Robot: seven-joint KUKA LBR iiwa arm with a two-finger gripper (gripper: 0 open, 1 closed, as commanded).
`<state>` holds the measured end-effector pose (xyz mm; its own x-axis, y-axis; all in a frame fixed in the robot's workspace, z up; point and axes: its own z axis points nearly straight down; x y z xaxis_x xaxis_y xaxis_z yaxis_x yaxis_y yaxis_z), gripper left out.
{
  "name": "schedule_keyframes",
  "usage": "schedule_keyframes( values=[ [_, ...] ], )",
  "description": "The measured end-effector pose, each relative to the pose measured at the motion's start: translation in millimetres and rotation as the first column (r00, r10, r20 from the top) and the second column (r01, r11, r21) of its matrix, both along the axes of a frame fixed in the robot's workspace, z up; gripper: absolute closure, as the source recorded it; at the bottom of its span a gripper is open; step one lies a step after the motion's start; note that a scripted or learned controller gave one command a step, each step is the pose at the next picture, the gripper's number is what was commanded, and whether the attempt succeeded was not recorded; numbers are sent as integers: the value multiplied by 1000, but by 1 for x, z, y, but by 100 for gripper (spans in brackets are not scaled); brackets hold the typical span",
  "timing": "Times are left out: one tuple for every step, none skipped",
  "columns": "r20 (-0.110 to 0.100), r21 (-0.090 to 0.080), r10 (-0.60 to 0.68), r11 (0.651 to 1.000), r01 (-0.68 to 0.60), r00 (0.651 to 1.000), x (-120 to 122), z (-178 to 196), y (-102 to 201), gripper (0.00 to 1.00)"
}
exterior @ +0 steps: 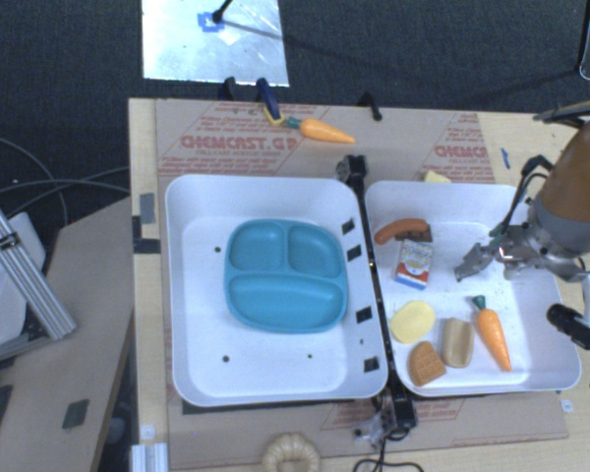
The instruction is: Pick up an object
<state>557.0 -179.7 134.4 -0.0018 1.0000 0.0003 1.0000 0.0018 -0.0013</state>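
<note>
From the fixed overhead camera, you are looking down on two white bins set side by side on a brown board printed with the word "CHEMCAST" in red (238, 143), repeated at the far right corner (467, 152). The left bin (192, 264) holds a blue divided plate (283, 274) at its centre. The right bin (541, 357) carries the candidates for your pick: a sausage (401, 229) at the far left, a small carton (414, 263) with red and blue print too small to read just nearer than it, a yellow round piece (413, 321), a bread-coloured chunk (426, 364) and a tan slice (457, 342) along the near side, and a toy carrot (492, 333) to their right.

Your arm (575, 190) reaches in from the right, and the gripper (475, 261) hangs over the right bin, between the carton and the carrot, with its fingers spread and nothing between them.

Outside the bins, a second carrot (322, 131) lies on the board at the far side, beside a blue-and-yellow clamp (268, 99). A pale ring (292, 452) sits at the near edge of the board.
</note>
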Motion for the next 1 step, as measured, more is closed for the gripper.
schedule_keyframes(
  values=[
    [0,0,0,1000,0,1000,0,-52,1,0]
  ],
)
